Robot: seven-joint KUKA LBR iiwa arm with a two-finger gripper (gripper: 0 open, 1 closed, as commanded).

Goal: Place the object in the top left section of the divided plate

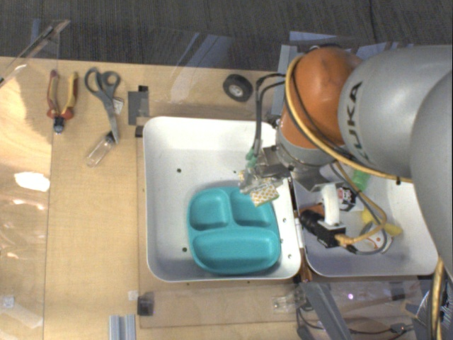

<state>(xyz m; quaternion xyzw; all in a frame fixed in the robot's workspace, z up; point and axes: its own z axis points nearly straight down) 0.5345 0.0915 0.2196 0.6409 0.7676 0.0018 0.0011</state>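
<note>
A teal divided plate [232, 234] lies in the left white bin [166, 190], towards its front right corner. Two small sections run along the plate's far side and one large section along its near side. My gripper [255, 184] hangs over the plate's far right edge, shut on a small pale spotted object [264, 195]. That object sits above the far rim of the top right section. The top left section [211, 210] holds nothing that I can see.
The right bin [417, 250] holds a white piece [330, 202], a green thing [358, 180] and yellow bits [373, 222], partly hidden by the arm. On the bench behind the bins lie scissors [106, 94], red-handled pliers [61, 98] and a tape roll [238, 87].
</note>
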